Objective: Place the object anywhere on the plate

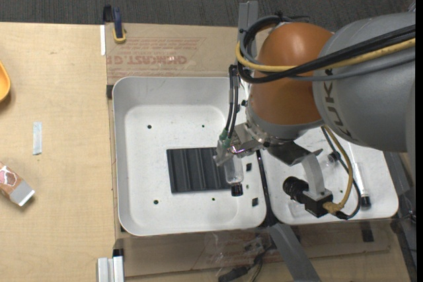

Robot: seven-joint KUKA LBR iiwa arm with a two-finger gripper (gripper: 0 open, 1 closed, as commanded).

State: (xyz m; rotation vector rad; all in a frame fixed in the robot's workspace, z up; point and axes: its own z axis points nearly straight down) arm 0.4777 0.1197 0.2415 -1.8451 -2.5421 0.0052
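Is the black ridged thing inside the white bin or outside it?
Inside. The black ridged plate lies flat on the left bin's floor.

Single fixed camera above bench (pixel 59 109), slanted downward, both bins (pixel 132 102) framed, moderately near.

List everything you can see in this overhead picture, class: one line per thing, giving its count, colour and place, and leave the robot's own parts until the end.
bins: two, white, side by side on the bench, the right one mostly under the arm
ridged plate: one, black, middle of the left bin
clamp: one, blue and yellow, at the board's top edge
strip: one, pale grey, on the wooden table at left
wrapped item: one, brown and white, at the table's left edge
arm: one, grey with orange band, from the right
pincer: one, over the plate's right edge
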